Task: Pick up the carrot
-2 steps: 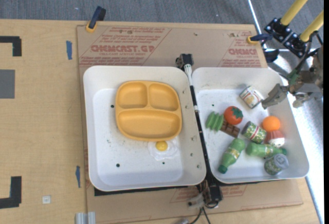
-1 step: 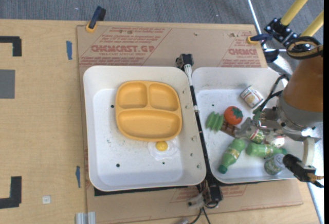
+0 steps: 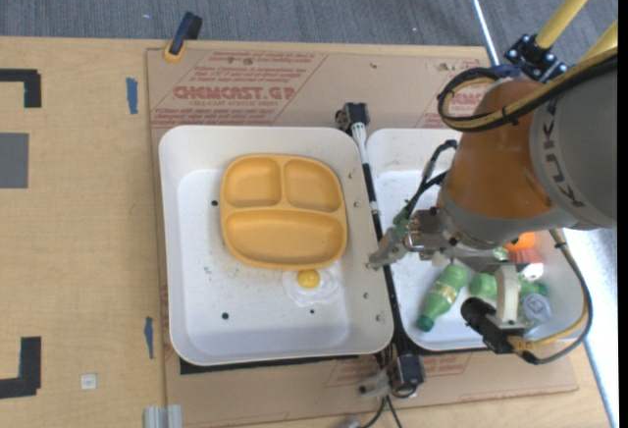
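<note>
Over the right bin (image 3: pixel 417 336), the arm (image 3: pixel 510 161) hovered above a jumble of toys, its gripper (image 3: pixel 491 274) hidden beneath the wrist, so the fingers' state could not be told; the carrot (image 3: pixel 527 241) lay just beside, apparently unheld, and a descent onto it seemingly remained

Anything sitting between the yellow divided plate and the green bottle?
In the camera view, between the yellow divided plate and the green bottle lie the fried egg toy, near the plate's lower edge, and the two bins' adjoining rims.
</note>
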Controlling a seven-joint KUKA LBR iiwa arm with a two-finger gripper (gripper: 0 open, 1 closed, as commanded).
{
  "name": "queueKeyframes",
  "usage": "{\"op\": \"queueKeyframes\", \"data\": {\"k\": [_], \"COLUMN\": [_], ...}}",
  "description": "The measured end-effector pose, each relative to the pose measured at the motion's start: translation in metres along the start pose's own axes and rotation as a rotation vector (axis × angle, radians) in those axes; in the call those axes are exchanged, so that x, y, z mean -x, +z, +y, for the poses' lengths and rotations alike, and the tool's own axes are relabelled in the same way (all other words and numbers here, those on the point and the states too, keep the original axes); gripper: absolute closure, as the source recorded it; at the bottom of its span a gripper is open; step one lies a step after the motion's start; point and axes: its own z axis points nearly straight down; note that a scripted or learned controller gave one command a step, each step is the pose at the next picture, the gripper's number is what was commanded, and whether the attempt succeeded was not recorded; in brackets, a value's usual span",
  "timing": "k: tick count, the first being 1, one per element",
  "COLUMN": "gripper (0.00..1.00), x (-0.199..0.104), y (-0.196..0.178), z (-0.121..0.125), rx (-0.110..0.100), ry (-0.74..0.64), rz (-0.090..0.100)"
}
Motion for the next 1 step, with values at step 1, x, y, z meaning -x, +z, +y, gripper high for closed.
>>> {"op": "queueKeyframes", "data": {"k": [1], "gripper": [0.00], "x": [0.0147], "y": [-0.0001], "z": [0.0004], "rx": [0.002], "ry": [0.126], "rz": [-0.001]}}
